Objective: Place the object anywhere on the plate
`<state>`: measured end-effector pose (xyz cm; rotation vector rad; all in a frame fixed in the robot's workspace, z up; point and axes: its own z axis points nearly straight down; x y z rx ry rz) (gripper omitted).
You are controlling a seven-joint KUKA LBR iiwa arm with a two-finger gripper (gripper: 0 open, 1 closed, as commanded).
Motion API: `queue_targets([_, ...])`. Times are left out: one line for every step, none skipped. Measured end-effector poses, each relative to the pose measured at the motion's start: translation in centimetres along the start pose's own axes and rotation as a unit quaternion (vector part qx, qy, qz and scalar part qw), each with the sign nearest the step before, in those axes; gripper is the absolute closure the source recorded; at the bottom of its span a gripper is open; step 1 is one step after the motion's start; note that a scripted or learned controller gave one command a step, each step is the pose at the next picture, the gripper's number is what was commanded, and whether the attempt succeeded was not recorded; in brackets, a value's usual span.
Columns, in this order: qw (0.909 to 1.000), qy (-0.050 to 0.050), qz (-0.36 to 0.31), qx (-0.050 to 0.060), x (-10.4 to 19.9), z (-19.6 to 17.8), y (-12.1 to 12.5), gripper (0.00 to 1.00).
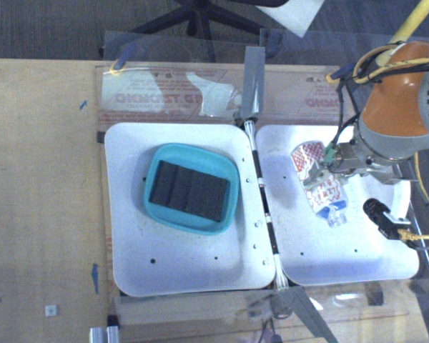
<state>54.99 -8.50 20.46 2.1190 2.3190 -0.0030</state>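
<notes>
Gripper (327, 164) sat low over the crumpled red-and-white packet (316, 177) in the right bin (357, 263), grip unverifiable; lift should clear the divider before crossing to the blue plate (161, 213).

Wooden bench (43, 191), two white bins (129, 263) (side by side)

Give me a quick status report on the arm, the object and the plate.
Gripper low in right bin, at the crinkled red-and-white packet. Packet not on the plate. Blue plate in left bin, a dark pad on it. Path looks open.
</notes>
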Motion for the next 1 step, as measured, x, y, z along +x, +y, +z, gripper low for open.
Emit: queue_targets([1.0000,0.000,0.000,-0.001,-0.01,-0.05,0.02,0.00])
